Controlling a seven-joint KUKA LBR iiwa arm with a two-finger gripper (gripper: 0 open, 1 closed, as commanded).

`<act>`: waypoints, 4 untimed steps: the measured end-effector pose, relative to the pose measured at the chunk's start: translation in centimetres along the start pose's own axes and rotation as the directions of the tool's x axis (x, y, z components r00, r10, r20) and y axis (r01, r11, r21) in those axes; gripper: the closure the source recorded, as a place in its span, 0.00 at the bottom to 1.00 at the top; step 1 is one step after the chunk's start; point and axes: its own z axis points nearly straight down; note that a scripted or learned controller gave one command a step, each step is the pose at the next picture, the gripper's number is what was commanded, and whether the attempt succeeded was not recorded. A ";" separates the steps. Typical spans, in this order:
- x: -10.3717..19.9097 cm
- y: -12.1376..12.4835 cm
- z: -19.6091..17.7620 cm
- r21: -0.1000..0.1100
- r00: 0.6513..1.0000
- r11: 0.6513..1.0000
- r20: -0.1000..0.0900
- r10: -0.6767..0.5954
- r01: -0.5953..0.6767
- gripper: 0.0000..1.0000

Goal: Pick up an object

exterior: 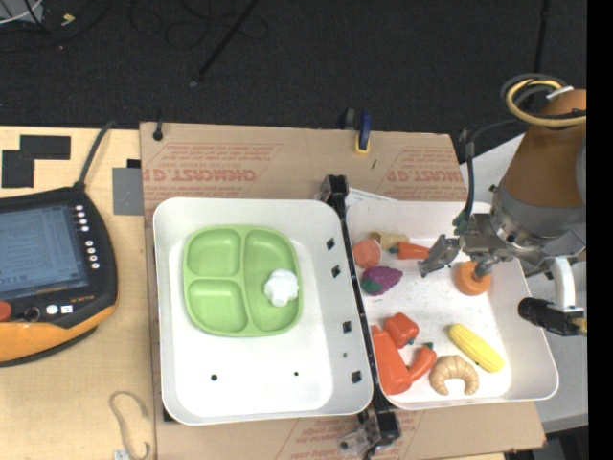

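My gripper (458,264) hangs over the upper right part of the right bin (536,377), open, with nothing between its fingers. A small round orange item (471,281) sits just under its right finger (484,263); its left finger (433,259) points toward a small carrot-like piece (412,251). Also in this bin are a pinkish round item (367,252), a purple item (381,278), red pepper-like pieces (400,330), an orange-red piece (391,364), a yellow corn cob (476,347) and a tan croissant (454,376).
The left bin (192,391) bears a green divided plate (230,286) with a white lump (282,287) in its right compartment. A black divider rail (347,295) runs between the bins. A teach pendant (48,266) lies on the bench at far left.
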 end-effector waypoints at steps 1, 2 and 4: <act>0.0 0.3 -0.8 -0.015 1.000 1.000 0.002 -0.002 0.002 0.00; 0.7 0.4 3.7 -0.009 1.000 1.000 0.000 -0.002 0.002 0.00; 1.6 0.7 11.6 -0.010 1.000 1.000 0.001 -0.003 0.003 0.00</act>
